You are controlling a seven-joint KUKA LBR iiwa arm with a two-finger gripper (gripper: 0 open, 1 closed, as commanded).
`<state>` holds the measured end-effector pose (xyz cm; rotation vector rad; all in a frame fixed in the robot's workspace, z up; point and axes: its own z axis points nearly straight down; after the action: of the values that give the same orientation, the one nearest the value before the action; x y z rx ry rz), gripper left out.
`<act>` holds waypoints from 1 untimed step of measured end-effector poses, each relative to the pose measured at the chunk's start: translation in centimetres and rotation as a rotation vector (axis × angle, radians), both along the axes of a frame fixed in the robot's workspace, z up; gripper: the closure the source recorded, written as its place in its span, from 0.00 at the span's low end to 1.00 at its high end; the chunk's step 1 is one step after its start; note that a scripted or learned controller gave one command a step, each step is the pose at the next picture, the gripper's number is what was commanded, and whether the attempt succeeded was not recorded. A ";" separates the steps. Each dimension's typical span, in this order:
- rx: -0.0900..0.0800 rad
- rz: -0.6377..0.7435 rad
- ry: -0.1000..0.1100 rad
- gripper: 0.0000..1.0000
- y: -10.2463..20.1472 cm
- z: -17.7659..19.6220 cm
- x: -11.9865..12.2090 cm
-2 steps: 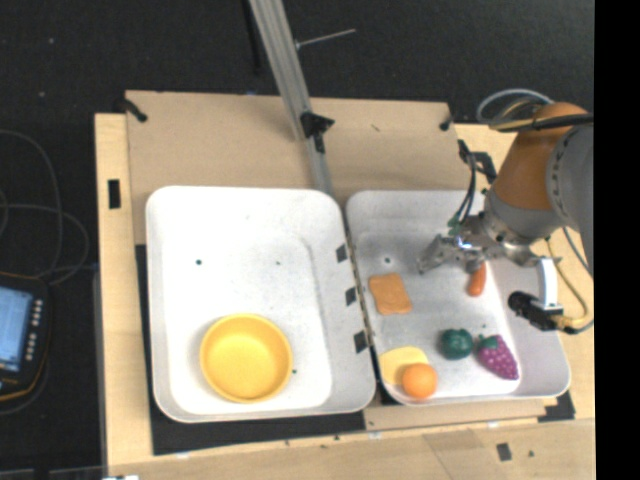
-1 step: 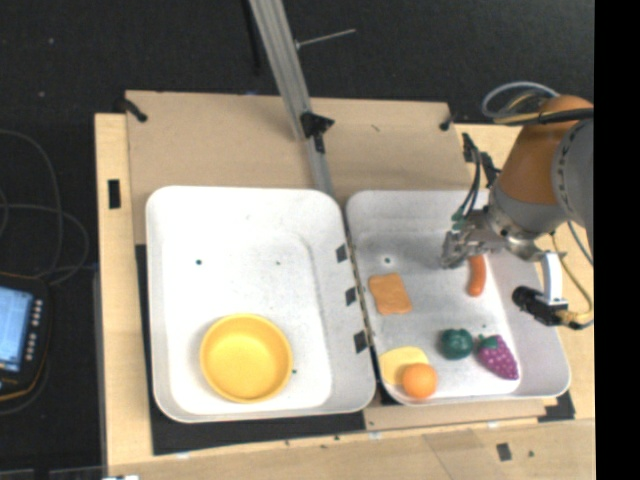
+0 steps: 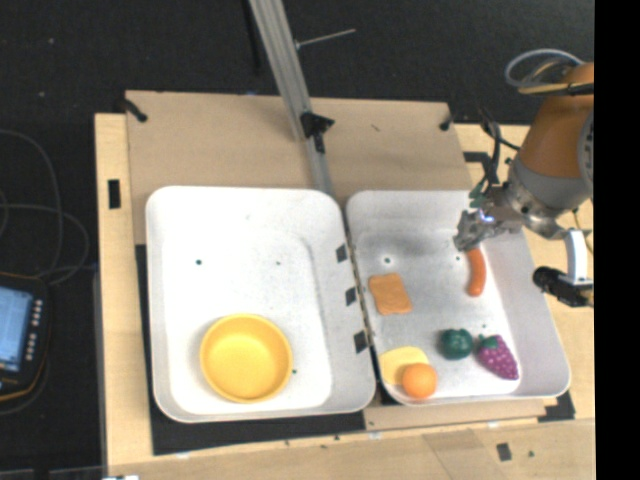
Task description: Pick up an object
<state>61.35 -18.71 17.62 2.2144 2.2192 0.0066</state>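
Left bin (image 3: 180,218) holding yellow bowl (image 3: 246,357), right bin (image 3: 420,213) toy foods, hand (image 3: 470,232) grip unclear

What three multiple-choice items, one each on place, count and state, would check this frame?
1. Where is the yellow bowl?
A. left bin, near corner
B. right bin, far corner
C. on the bench outside the bins

2. How many things lie in the right bin?
A. two
B. four
C. six

3. How does the orange sausage stand to the gripper?
A. lifted clear of the bin
B. lying on the bin floor just below the gripper
C. dropped in the left bin

Answers: 1 A, it sits low in the left bin. 2 C, six items counted. 3 B, it rests on the floor.
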 end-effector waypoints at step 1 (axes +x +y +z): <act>-0.001 0.001 0.000 1.00 -0.5 5.2 1.1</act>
<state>62.44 -19.25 22.86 2.2129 2.2193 0.0060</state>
